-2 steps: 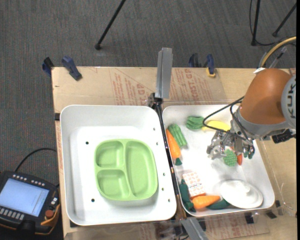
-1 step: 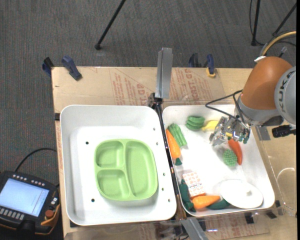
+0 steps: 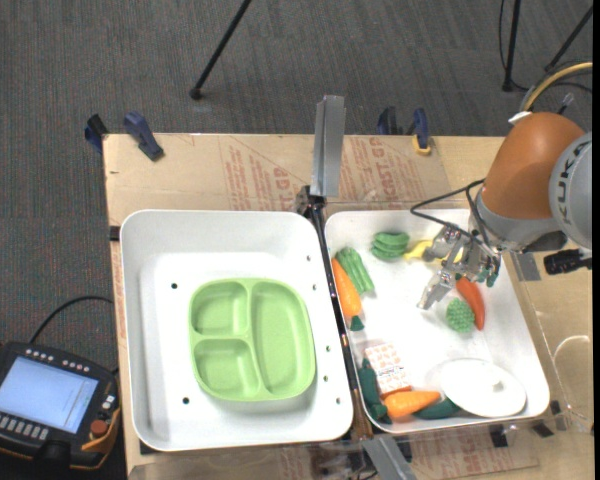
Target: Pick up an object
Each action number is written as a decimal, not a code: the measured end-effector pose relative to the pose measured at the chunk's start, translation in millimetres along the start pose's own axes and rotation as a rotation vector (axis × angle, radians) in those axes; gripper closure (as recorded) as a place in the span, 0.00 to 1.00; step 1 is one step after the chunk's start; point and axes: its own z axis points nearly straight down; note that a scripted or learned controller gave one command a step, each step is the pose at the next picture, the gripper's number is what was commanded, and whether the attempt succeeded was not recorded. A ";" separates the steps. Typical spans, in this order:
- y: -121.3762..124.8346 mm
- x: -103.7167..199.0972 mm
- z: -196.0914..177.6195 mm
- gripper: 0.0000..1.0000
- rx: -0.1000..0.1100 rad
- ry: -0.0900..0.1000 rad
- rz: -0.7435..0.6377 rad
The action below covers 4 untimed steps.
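Toy food lies scattered in the right bin — the left bin holds a green divided plate. The arm hangs over the right bin's far side; its gripper sits beside an orange and green toy — whether its fingers are open or shut, I cannot tell.

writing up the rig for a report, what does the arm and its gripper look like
The arm is grey, with a rounded glossy orange cap over the joint above the wrist and dark lettering on the grey shell at the right. A thin black cable loops out from the wrist, and a yellowish hose curves behind the arm. The gripper is small and metallic, silver and dark grey, with slim fingers.
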 end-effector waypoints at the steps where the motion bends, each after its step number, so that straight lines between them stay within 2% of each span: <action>1: -35.5 34.1 0.2 0.00 0.001 0.001 0.048; 2: -33.5 33.1 -10.3 1.00 -0.001 -0.001 0.044; 4: -32.0 31.5 -30.3 1.00 -0.002 -0.006 0.039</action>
